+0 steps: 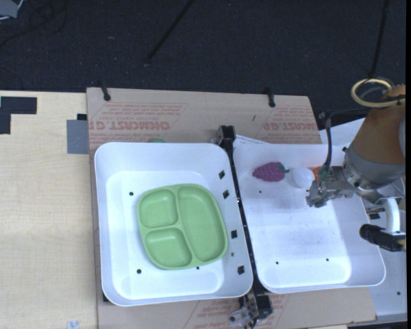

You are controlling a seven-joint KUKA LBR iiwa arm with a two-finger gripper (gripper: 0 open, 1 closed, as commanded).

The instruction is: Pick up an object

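— Green divided plate (182, 225) is sitting flat in the left bin (113, 184), nearest us; is that the target?

— Judging not; the gripper (318, 196) is hanging low in the right bin (308, 266), near its far right side; a purple toy grape bunch (269, 172) and a white ball (301, 177) are lying just beside it, toward the far wall.

— Is it gripping anything?

— Nothing is showing between the fingers; I cannot tell whether they are open or closed.

— So, the step?

— Approaching, I'd say; next it is needing to centre over the ball or grapes, then close.
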